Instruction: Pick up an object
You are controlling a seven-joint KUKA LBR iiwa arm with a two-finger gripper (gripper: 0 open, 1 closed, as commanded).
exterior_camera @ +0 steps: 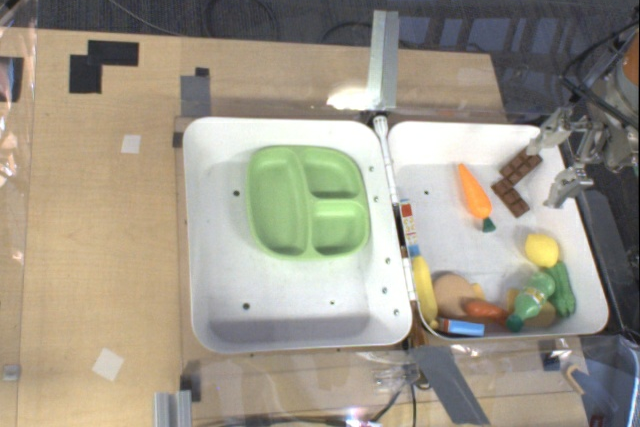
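Observation:
My gripper (560, 160) hovers at the right bin's (440, 150) far right edge, open, with nothing between its fingers. Just left of it lies a brown chocolate bar (518, 180). An orange carrot (474, 190) rests further left. A yellow lemon (541, 249) sits below the chocolate. Along the near wall lie a banana (424, 287), a tan potato (455, 292), a red sausage (486, 310), a blue marker (462, 326) and green vegetables (560, 287).
The left bin (220, 305) holds a green divided plate (305, 200). A metal post (383, 60) stands behind the seam between the bins. Dark cables (600, 65) hang near the arm at the right.

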